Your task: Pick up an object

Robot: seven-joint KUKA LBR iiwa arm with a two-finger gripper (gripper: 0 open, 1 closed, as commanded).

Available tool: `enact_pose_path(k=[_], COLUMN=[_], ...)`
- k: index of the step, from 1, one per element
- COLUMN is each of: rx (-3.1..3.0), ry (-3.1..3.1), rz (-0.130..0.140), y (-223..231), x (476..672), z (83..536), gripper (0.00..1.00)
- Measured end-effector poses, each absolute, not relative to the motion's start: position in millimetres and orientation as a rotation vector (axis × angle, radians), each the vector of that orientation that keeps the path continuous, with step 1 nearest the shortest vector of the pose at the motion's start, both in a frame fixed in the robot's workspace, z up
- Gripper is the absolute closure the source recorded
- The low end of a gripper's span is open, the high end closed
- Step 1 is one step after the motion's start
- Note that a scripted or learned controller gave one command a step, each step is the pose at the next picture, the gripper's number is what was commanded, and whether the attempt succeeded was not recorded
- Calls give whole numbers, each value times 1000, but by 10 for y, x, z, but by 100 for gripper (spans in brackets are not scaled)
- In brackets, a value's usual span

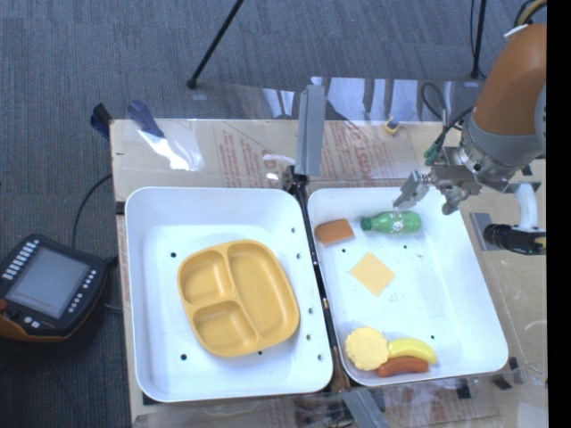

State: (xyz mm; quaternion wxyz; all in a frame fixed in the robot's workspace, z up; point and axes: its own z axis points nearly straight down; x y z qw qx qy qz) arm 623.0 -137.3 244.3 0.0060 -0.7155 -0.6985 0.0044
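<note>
A: Where is the green bottle (392,223)?

B: It lies on its side in the right bin (464,275), up near the far wall, at about twelve o'clock from the bin's middle. Its cap end points toward nine o'clock.

A: And the gripper (432,194)?

B: It hangs just at one o'clock of the bottle, over the bin's far edge. Its two fingers (410,190) are spread apart with nothing between them; the bottle rests on the bin floor below, and I cannot tell whether the nearer finger touches it.

A: What lies around the bottle?

B: A brown slice of bread (335,231) at nine o'clock of it, near the bin's left wall. A yellow cheese square (372,273) at six o'clock, a little apart. At the bin's near edge, a round yellow ridged piece (367,348), a banana (413,350) touching it at three o'clock, and a red sausage (403,366) just under the banana.

A: The other bin?

B: The left bin (156,230) holds a yellow divided plate (237,297) with three compartments, sitting near its middle.

A: Beyond the bins?

B: A black tablet-like pendant (46,283) on the floor at nine o'clock.
</note>
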Motion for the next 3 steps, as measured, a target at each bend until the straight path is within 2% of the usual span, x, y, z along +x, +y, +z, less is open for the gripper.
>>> enact_pose_path(k=[1, 2, 3], rx=[-2070, -2051, -2056], ry=[-2349, -2370, -2360], rz=[10, 5, 7], y=[-1348, -1068, -1082], x=[5748, 5868, 5866], z=[1486, 834, 903], gripper=[0, 0, 100])
